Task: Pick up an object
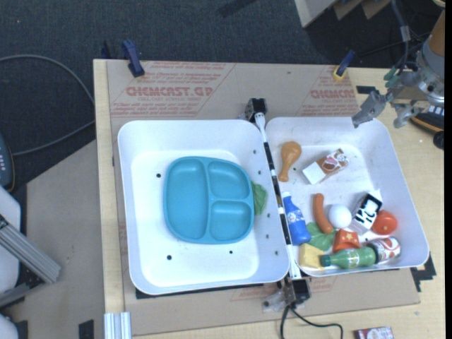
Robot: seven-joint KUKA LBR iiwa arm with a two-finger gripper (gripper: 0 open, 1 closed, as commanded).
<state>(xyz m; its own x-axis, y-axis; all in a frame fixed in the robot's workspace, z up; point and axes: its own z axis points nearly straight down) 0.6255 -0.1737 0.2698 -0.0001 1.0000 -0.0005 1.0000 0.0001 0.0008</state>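
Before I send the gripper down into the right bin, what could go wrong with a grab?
1. The gripper sits at the right bin far rim, away from the items; a straight descent may hit the rim.
2. The green bottle, red can and tomato crowd the near corner, so the gripper may nudge neighbours or pinch two.
3. The white egg looks round and may slip. The drumstick lies apart, likely easier.

Lighting even, bright, diffuse, from overhead. 2 white bins near overexposed, walls washed out. Soft faint shadow under blue tray. Dark floor at top underexposed, detail lost. Small glare spots on green bottle. Overall image slightly soft, grainy; small labels unreadable.
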